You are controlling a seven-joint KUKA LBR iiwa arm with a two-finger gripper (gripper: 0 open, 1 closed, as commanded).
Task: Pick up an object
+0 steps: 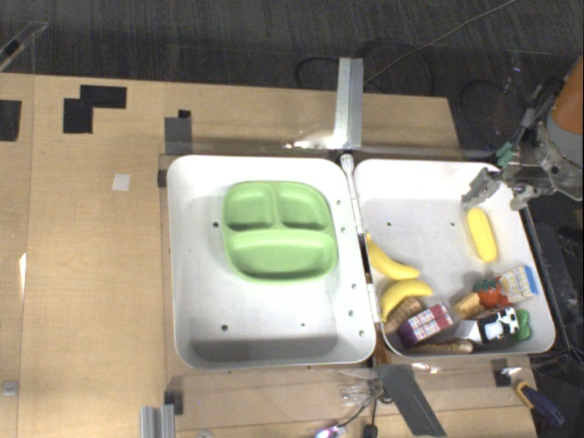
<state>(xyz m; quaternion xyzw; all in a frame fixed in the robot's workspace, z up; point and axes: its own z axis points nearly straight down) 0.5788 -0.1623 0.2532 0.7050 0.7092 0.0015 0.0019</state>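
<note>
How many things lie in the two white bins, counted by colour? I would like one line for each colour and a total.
Green: 1, the divided plate in the left bin.
Yellow: 3, in the right bin: a corn cob and two bananas.
Mixed colours: a heap of small packages and toy food at the near edge, too crowded to count.
Total: 4 clear things, plus the heap.

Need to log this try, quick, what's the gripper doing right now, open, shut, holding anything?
Gripper: open, nothing between its fingers, over the top right corner of the right bin, just above the yellow corn.
</note>
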